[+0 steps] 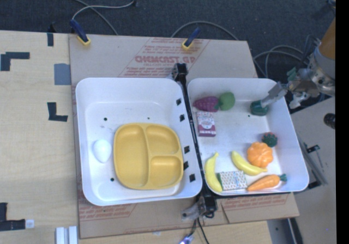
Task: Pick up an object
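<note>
Since my gripper point(260, 108) is parked low at the right bin's point(297, 145) far edge, can't tell what it's doing, with the green ball point(227, 101) just beside it, probably the nearest grab.

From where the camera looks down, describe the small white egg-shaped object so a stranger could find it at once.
Start at the left white bin, which holds a yellow divided plastic tray. Just off the tray's left edge, on the bin floor, lies the small white egg-shaped object. It is the only loose item in that bin, rounded and plain white, nearly blending into the floor.
</note>
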Available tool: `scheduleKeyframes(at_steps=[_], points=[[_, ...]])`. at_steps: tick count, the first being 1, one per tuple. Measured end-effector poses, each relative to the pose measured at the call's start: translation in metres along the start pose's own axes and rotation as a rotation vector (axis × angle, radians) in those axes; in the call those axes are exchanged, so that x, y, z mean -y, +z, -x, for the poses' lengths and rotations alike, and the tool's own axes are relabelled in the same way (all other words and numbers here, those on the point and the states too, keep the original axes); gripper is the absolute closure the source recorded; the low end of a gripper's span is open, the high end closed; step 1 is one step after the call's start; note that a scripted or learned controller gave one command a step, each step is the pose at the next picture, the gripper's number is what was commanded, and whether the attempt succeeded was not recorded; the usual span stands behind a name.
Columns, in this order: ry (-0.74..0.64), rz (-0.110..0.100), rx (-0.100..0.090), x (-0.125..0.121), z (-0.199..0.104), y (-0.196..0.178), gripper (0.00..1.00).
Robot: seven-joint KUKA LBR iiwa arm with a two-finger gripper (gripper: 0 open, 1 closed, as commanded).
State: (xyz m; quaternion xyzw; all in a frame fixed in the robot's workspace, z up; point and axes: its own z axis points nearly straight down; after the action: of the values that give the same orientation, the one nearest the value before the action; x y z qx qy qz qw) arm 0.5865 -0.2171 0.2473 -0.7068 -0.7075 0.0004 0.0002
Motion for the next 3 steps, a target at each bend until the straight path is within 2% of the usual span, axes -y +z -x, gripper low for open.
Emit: scheduleKeyframes(at_steps=[1, 2, 3], points=[[-0.001, -0.004, 0.000, -0.079, -0.007, 0.110, 0.00], [-0.005, 0.019, 0.001, -0.039, -0.002, 0.136, 0.00], [-0.002, 0.006, 0.000, -0.074, -0.065, 0.161, 0.00]])
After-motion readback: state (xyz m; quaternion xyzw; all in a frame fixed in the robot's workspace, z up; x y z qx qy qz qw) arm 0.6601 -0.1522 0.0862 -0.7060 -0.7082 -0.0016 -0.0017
